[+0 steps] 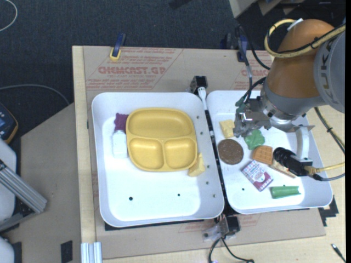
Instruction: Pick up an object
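Several small items crowd the right bin (315,199) near the table's right edge; the hand (247,126) hovers low over the green toy (254,140), its grip state impossible to tell. Risk: the brown disc (231,152), yellow wedge (227,129) and waffle piece (263,155) sit just beside it, so the descent may nudge or snag a neighbour. The toy looks small, lumpy, partly hidden.

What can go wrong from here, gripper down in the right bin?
1. Clutter: the gripper is low among a green piece, a brown disc and a waffle, all close together, so it may nudge one or grab two.
2. The yellow wedge lies near the bin wall, where fingers may hit it.
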